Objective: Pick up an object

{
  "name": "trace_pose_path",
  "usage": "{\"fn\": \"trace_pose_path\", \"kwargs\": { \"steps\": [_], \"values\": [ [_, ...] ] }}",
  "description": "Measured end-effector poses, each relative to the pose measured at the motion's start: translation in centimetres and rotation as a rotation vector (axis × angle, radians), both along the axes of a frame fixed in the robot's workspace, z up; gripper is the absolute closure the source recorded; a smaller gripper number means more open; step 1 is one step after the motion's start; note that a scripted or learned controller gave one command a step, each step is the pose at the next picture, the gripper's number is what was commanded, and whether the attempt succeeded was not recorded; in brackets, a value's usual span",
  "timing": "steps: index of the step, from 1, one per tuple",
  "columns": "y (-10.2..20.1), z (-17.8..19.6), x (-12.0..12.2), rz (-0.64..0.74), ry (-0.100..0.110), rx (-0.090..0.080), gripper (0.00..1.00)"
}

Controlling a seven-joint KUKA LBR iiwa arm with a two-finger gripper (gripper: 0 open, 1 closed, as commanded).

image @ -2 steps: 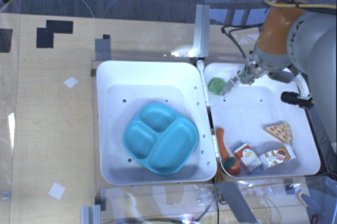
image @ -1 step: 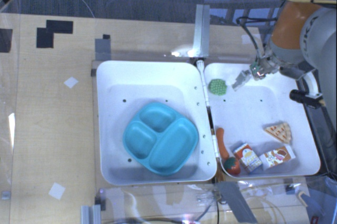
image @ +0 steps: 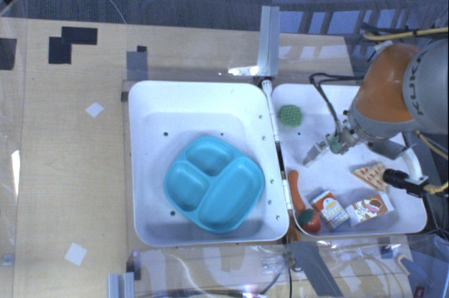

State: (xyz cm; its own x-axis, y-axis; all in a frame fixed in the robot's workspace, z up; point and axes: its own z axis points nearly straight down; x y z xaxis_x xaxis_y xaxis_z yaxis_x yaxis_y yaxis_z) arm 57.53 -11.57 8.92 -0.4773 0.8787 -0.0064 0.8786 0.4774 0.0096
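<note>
Camera view: gripper [image: 317,151] right of centre over the right bin [image: 330,95], finger state impossible to tell, nothing visibly held. Green ball [image: 290,116] upper left of it; carrot [image: 302,205], 2 small cartons [image: 349,210] and pizza slice [image: 371,176] lower right. Blue divided plate [image: 214,183] in the left bin [image: 151,149].

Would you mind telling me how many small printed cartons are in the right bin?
2. One carton lies near the bin's front edge, beside the carrot; the other carton lies just right of it. The arm may hide more.
</note>
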Motion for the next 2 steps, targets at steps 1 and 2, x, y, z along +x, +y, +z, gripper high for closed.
{"fn": "trace_pose_path", "kwargs": {
  "steps": [1, 2],
  "values": [
    [-6.4, 7.4, -5.3, 0.015, 0.004, -0.001, 0.00],
    [-4.8, 0.1, -8.1, -0.154, -0.007, -0.001, 0.00]
  ]
}}
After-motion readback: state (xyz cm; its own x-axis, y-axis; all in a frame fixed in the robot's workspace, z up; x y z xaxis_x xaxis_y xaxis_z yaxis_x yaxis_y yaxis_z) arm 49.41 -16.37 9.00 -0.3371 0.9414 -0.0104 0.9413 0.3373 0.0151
